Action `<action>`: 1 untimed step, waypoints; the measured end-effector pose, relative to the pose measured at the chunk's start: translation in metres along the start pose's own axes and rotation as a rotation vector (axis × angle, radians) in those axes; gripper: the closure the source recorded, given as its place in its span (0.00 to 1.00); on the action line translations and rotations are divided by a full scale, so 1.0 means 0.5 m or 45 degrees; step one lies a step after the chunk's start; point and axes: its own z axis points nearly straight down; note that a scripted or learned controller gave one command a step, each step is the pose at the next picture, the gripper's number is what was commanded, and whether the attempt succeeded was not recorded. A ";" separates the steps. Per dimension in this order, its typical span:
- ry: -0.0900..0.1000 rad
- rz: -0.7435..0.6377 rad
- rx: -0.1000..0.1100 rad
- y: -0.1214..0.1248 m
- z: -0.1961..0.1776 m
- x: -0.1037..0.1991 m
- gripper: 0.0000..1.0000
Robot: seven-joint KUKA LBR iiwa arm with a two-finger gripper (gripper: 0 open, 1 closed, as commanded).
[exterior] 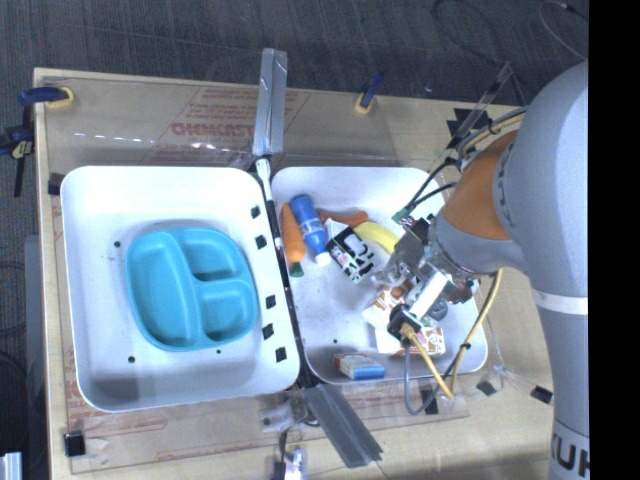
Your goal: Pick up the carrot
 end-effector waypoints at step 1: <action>0.009 0.056 -0.008 0.010 0.117 -0.009 1.00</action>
